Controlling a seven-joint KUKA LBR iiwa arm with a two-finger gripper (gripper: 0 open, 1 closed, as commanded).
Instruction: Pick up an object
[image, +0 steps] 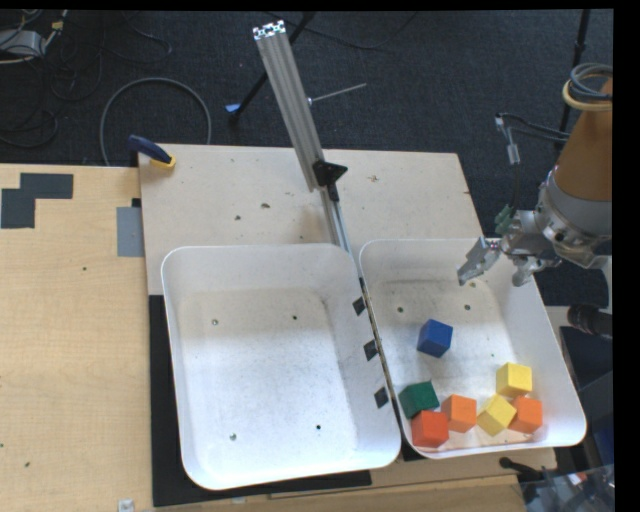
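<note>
The right bin (545, 330) holds several small cubes. A blue cube (434, 338) lies alone near its middle. Along the front edge sit a green cube (419, 398), a red cube (430, 428), an orange cube (461, 412), two yellow cubes (514, 379) (496, 415) and another orange cube (527, 414). My gripper (497, 264) hangs over the far right part of this bin, above and to the right of the blue cube. Its fingers (474, 264) are spread apart with nothing between them.
The left bin (200, 270) lies beside the right one, with a divider wall and black clips (369, 348) between them. A slanted aluminium post (296, 110) rises behind the bins. A blue and yellow clamp (150, 151) sits at the board's far left corner.
</note>
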